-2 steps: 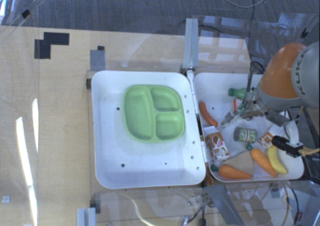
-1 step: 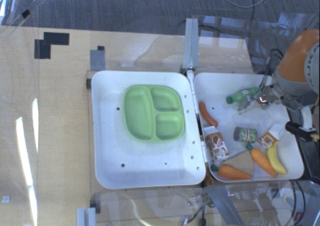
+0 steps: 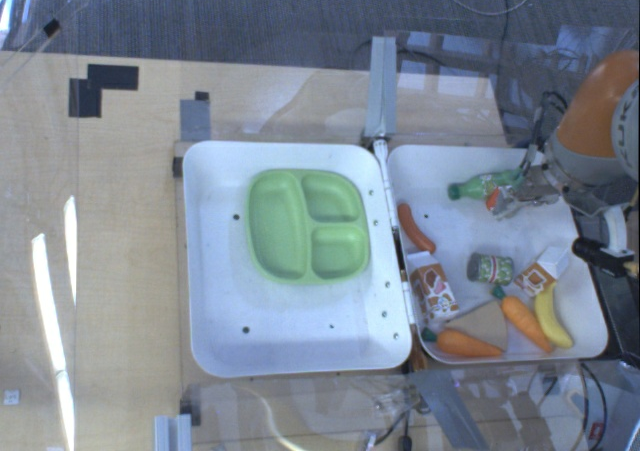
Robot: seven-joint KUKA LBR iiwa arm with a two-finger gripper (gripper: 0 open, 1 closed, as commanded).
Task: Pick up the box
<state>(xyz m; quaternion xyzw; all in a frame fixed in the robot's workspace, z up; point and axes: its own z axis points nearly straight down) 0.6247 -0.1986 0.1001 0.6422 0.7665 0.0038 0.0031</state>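
Across the bench [image 3: 110, 239] you see two white bins side by side. Your left bin [image 3: 215, 329] carries a green divided plate [image 3: 306, 226] near its middle. Your right bin [image 3: 590, 334] holds the smaller things: the box [image 3: 434, 289], brown and white, lies against the bin's left wall, toward the near edge; a green bottle [image 3: 484, 185] lies at the far side; two carrots [image 3: 466, 343] and a banana [image 3: 552, 319] sit along the near edge, with a small carton [image 3: 538, 279] and a can [image 3: 490, 268] between. At the far right corner the jaws [image 3: 520, 197] hang by the bottle's cap end; you cannot tell how far open they are.
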